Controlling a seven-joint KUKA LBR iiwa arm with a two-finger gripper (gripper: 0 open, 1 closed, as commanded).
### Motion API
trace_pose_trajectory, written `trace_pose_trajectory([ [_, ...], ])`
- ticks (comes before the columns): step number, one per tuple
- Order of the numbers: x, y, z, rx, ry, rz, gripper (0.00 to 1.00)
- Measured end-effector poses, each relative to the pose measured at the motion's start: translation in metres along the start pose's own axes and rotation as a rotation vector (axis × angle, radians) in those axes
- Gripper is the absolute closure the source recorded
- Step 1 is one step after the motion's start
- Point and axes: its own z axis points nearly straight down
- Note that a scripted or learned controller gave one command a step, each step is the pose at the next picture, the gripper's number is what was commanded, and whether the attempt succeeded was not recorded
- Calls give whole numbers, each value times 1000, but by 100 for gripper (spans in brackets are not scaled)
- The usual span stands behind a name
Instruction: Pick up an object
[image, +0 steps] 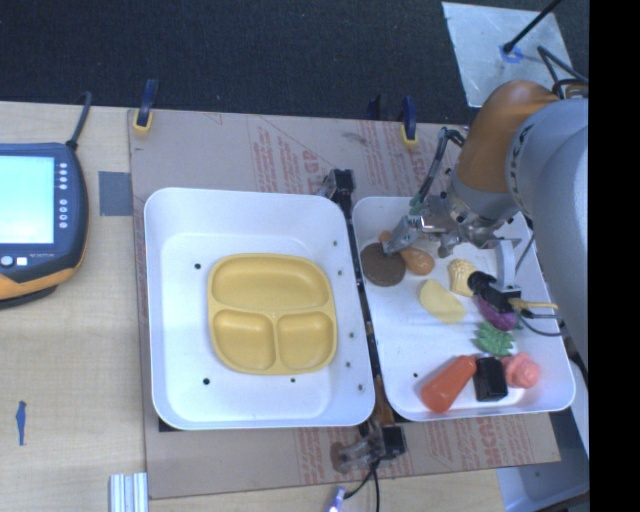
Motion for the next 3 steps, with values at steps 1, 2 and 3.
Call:
trace_pose_trajectory([
  [1, 14, 4, 0, -4, 0, -2, 0],
  [2, 15, -1, 0, -2, 1, 0, 0],
  [3, 7, 6, 0, -3, 1, -2, 0],
])
